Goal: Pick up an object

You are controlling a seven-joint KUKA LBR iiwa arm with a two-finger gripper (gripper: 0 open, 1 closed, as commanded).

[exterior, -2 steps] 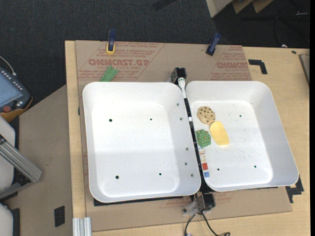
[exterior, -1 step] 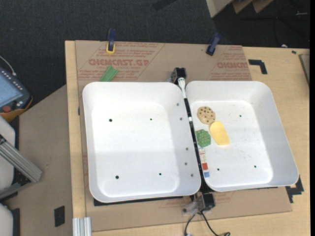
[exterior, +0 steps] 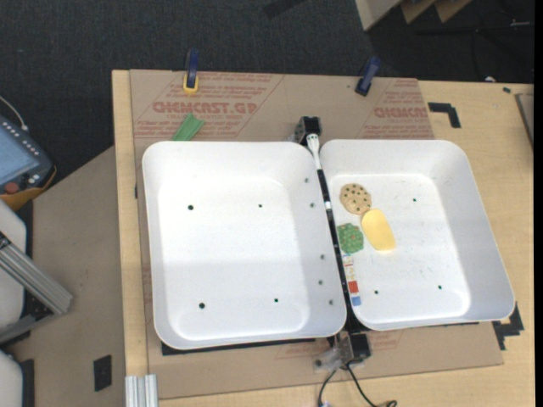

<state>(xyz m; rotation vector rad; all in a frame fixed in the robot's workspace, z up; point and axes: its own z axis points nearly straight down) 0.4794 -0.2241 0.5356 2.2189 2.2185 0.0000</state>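
Observation:
Three small objects lie near the left wall of the right bin (exterior: 462, 227). A round tan cookie with dark specks (exterior: 355, 197) is the farthest back. Just in front of it lies a yellow oval piece (exterior: 378, 231), tilted. To its left a small green block (exterior: 349, 239) sits close to the bin's left rim.
The left bin (exterior: 170, 253) sits beside the right one on a brown cardboard sheet (exterior: 254, 100). A green strip (exterior: 187, 128) lies on the cardboard behind the left bin. Blue clamps (exterior: 192, 70) (exterior: 368, 75) hold the far edge. A thin strip with red and blue marks (exterior: 352, 288) lies by the divider.

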